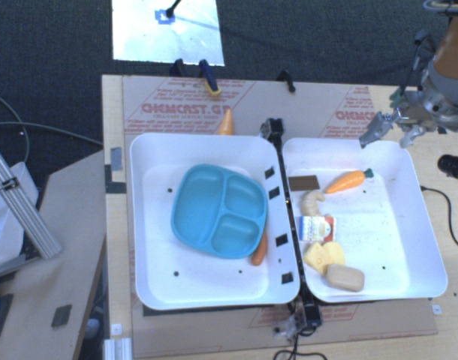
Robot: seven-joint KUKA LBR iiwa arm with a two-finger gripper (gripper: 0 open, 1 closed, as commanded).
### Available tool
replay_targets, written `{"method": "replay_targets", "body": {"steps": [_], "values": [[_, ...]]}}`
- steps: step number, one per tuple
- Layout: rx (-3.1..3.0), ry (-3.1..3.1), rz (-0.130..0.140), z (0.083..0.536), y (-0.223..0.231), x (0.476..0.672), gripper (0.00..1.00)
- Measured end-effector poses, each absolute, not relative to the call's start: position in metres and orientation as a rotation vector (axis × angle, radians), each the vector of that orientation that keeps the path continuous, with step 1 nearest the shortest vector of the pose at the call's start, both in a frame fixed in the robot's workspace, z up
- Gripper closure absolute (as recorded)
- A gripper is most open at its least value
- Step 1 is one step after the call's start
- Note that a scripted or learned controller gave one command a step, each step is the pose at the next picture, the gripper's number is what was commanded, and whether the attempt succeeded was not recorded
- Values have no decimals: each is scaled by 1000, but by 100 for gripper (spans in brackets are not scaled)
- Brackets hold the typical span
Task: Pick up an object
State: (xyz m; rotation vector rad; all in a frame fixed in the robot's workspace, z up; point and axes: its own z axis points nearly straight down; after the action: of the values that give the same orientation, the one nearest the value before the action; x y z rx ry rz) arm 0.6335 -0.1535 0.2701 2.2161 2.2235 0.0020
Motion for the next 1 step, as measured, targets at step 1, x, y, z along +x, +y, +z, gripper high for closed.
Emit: {"method": "replay_targets", "body": {"steps": [1], "values": [[2230, 2229, -12, 120, -172, 609, 0]]}}
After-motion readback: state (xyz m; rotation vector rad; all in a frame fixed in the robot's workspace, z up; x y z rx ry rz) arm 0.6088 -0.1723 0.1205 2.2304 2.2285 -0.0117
